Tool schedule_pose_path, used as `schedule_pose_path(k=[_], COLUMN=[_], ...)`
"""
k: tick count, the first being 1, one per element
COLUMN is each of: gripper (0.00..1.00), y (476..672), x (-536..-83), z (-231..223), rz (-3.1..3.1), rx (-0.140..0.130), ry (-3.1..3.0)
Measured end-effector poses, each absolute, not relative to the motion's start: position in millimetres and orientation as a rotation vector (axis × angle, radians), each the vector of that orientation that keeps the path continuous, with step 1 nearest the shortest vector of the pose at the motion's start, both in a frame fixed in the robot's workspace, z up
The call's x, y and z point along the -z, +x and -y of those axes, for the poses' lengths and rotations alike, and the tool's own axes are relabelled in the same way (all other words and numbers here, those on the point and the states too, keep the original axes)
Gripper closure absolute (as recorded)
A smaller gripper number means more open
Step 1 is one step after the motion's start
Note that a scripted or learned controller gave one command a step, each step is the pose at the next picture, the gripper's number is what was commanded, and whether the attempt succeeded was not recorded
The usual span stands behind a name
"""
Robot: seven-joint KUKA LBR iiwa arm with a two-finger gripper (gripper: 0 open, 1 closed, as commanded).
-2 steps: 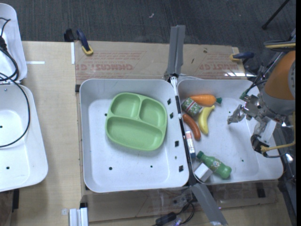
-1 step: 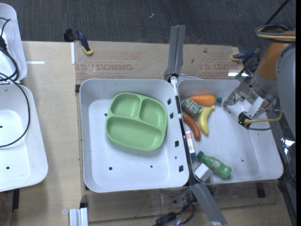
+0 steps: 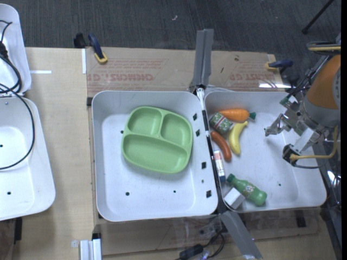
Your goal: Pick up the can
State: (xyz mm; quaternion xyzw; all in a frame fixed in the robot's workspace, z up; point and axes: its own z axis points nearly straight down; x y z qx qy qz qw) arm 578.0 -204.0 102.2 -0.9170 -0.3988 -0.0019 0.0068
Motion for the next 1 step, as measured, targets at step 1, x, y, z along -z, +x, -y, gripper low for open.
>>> schedule_pose_path(k=[1], gripper=[0.00], y=[591.1], x=[-106.4], z=[207.0], rz=[1.209], rx=[-0.015], ry=[-2.871])
